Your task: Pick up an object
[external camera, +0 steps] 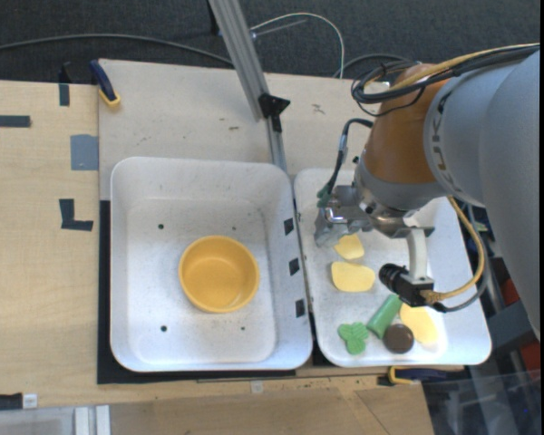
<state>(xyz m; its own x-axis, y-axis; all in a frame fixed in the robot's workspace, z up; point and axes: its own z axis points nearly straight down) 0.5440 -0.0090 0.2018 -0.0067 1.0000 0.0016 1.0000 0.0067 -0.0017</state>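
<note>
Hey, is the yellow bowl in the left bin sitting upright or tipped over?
Upright. The yellow bowl shows its open mouth and round rim facing up, resting on the floor of the left bin.

A yellow bowl (219,273) sits upright in the left bin, open side up. In the right bin lie two pale yellow pieces (349,247) (353,277), a third yellow piece (421,324) at the near right, a green cylinder (383,315) tilted, a brown round piece (399,338) touching it, and a green leafy piece (353,336).
</note>
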